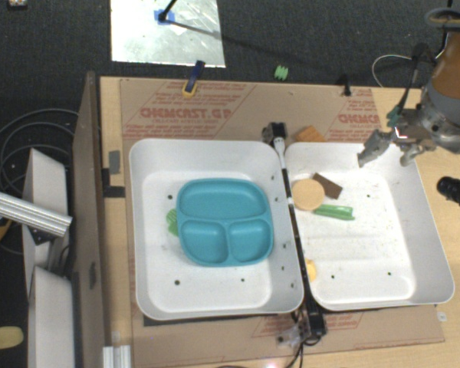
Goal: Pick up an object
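My gripper (pixel 389 156) hangs over the back right part of the right bin (pixel 383 282), its two fingers spread apart and open with nothing between them. Left of it in that bin lie a tan round disc (pixel 307 195), a brown piece (pixel 329 185) touching the disc, and a long green item (pixel 334 212) just in front of them. A small yellow item (pixel 311 270) rests against the bin's left wall near the front.
The left bin (pixel 153 167) holds a blue divided tray (pixel 224 221) with a green item (pixel 172 221) poking out at its left edge. An orange piece (pixel 310 134) lies outside, behind the bins. A black clamp (pixel 276 134) sits where the bins meet.
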